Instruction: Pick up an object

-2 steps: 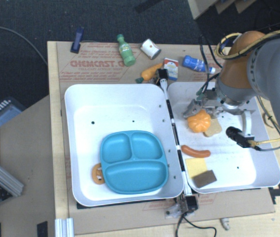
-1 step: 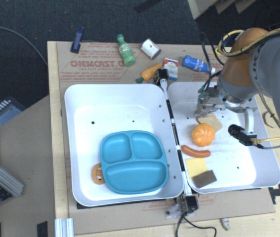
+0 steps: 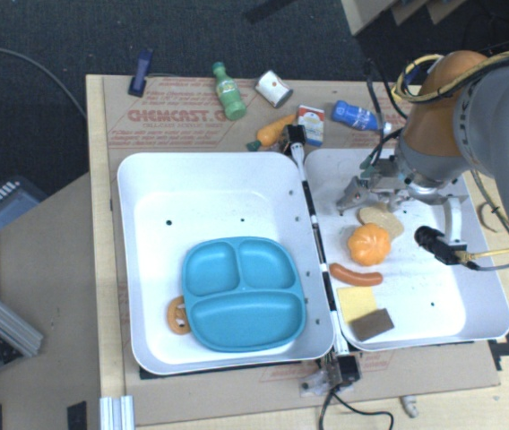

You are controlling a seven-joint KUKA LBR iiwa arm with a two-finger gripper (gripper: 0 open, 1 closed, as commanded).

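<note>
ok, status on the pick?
Gripper low in right bin, over beige piece; grip unconfirmed. Orange and sausage close beside. Nothing lifted.

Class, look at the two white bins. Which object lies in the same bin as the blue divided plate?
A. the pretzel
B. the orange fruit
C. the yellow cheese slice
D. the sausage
A. The pretzel lies by the lower left edge of the blue divided plate in the left bin, while the orange fruit, sausage and yellow cheese slice are in the right bin.
</note>
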